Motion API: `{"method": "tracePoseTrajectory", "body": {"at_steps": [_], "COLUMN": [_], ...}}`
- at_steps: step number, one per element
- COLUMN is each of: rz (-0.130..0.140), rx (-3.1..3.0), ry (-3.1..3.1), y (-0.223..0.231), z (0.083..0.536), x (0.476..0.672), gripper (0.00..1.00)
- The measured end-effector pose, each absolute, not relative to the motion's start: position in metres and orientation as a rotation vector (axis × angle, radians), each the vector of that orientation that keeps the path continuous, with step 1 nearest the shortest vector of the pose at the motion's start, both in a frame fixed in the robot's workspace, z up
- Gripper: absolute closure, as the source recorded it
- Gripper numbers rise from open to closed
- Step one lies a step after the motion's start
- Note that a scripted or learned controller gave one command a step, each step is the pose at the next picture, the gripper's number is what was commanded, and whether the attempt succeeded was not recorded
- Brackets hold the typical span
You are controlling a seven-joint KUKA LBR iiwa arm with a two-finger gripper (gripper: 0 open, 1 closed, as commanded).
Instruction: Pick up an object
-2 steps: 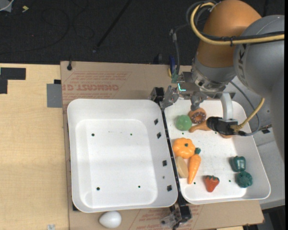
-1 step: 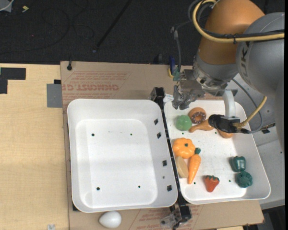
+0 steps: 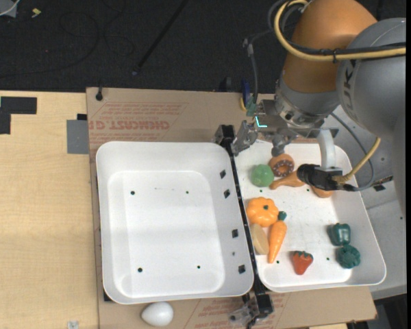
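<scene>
Arm (image 3: 356, 46) cut off at the right — right bin's (image 3: 370, 252) far rim hidden.

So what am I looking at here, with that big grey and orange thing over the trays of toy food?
That is a robot arm, filmed by one camera above the bench looking down at a slant. Its gripper hangs over the back of the right bin; I cannot tell whether it holds anything. In that bin lie toy foods: a green ball, a small pumpkin, a carrot, a strawberry and two dark green pieces. The left bin sits beside it, and a white egg rests on the bench in front.
</scene>
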State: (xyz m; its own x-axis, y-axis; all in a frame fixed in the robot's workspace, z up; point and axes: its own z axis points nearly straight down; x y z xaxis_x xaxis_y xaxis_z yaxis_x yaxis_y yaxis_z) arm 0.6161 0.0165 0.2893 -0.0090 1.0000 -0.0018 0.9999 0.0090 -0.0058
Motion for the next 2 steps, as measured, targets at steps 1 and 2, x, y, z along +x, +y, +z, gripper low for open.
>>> {"method": "tracePoseTrajectory", "body": {"at_steps": [1,2], "rz": [0.011,0.013], "rx": [-2.202,-2.199], "ry": [-2.236,-2.238], "y": [0.0166,0.0175], "z": [0.2989,0.2985], "x": [0.6162,0.616], "gripper": [1.0,0.0]}}
